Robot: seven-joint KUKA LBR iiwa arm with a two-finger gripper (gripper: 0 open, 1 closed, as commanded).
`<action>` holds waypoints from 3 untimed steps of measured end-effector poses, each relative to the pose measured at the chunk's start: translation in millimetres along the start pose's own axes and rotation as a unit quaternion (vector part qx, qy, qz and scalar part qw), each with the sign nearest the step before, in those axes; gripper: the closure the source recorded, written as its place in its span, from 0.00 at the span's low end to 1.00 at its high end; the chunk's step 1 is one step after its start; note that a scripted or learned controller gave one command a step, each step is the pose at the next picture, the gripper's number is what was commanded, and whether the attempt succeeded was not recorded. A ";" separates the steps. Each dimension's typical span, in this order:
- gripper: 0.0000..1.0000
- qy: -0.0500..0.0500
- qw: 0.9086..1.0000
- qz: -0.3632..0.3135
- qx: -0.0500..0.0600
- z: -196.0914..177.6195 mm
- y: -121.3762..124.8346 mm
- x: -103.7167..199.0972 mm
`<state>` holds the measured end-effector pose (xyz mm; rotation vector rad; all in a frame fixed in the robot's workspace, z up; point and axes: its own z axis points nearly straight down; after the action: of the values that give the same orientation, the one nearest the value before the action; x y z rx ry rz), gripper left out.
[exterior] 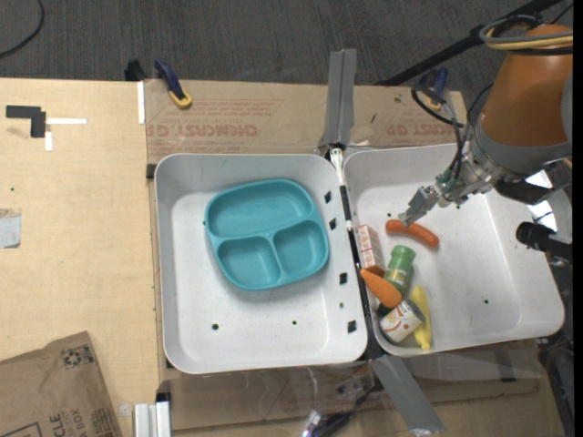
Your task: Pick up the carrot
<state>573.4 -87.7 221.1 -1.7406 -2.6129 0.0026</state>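
1. Carrot (383, 287): orange, tapered, lying in the right bin (510, 289) near its left wall, pointing from 10 o'clock to 4 o'clock.
2. Touching it at 1 o'clock: a green bottle (399, 265). At 5 o'clock, just beside: a small can (401, 320) and a yellow banana (420, 317).
3. At 11 o'clock of the carrot, against the wall: a pinkish packet (365, 242).
4. At 1 o'clock, a bit further: a sausage (413, 232), reddish-orange, lying across.
5. Gripper (414, 209): just above the left end of the sausage, at 1 o'clock from the carrot, apart from the carrot. Fingers close together, pointing down-left; nothing seen between them.
6. Arm (524, 89): grey with orange, coming in from 3 o'clock, upper right.
7. Left bin (182, 317): holding a teal tray (266, 233) with three compartments, at 9 o'clock of the carrot, well apart.
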 end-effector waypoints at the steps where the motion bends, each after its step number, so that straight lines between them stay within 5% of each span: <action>1: 0.00 -0.008 0.992 -0.126 -0.010 120.5 -44.0 4.6; 2: 1.00 -0.009 0.992 -0.124 -0.013 110.6 -43.0 2.8; 3: 1.00 -0.001 0.994 -0.109 -0.002 106.9 -12.1 -20.9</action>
<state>570.1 -111.7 114.3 -1.4477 -2.7899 -0.0004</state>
